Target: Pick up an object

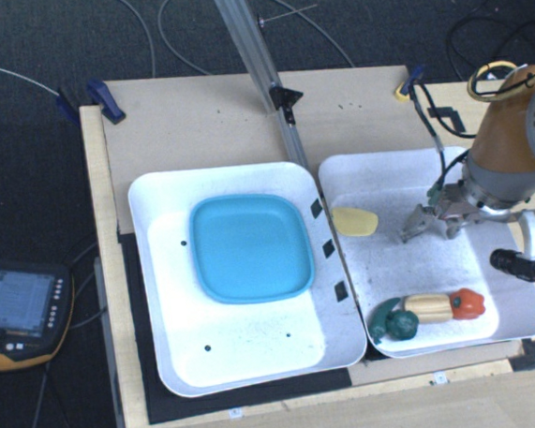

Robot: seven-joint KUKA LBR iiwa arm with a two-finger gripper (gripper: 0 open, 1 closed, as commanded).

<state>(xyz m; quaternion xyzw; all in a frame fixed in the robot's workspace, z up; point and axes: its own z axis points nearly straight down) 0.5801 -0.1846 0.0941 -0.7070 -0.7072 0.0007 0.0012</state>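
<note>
- The yellow piece [355, 221] lies at the upper left of the right bin [377, 174], flat and thin, probably light and soft; a pinch across its narrow width seems best
- A wooden peg [428, 309] with a red end [467, 304] and a green lump [394, 324] sit along the bin's near wall
- The claw [430, 222] hovers just right of the yellow piece, fingers spread and grasping nothing, arm [511, 147] slanting in from the right
</note>
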